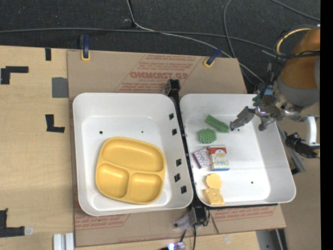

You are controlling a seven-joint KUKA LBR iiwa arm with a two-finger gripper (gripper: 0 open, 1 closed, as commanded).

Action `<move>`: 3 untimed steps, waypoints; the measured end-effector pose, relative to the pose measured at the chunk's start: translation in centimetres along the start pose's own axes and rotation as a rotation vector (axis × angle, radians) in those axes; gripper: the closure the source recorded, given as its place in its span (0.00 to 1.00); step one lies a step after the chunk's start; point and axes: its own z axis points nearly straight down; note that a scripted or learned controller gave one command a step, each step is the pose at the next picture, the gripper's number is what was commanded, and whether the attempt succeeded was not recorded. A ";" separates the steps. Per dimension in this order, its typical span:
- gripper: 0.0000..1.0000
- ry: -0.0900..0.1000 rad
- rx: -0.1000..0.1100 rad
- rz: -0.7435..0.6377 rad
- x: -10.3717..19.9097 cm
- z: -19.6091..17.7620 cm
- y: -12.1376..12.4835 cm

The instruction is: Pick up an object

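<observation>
Gripper [254,119] hangs open and empty; your nearest target, the green block [216,123], lies just left, slanting down-right.

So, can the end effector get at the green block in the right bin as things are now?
Probably yes. The end effector hangs over the right bin, just right of the green block, with nothing lying between them.

one fixed cam above bench, angled down on both bins [78,139].
</observation>
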 end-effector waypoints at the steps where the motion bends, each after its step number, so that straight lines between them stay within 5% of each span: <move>1: 0.00 -0.003 -0.013 -0.004 0.0 -0.8 0.3; 3: 0.00 -0.003 -0.009 -0.004 -0.8 8.7 -0.5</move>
